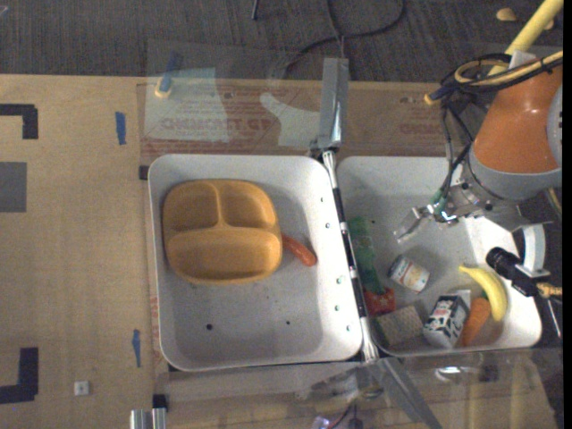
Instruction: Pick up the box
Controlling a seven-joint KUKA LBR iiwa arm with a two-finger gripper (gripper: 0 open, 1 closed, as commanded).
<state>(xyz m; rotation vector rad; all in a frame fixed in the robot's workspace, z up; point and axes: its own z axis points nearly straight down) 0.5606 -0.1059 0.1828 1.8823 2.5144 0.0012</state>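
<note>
The box is a small white carton with dark print. It stands near the front edge of the right bin, between a grey-brown sponge and a carrot. My gripper hangs over the middle of the right bin, behind the box and a little to its left, well apart from it. The grey arm with its orange band comes in from the upper right. Nothing shows in the gripper.
Around the box in the right bin lie a small can, a banana, a red item and a green item. The left bin holds an orange divided plate and a small orange piece.
</note>
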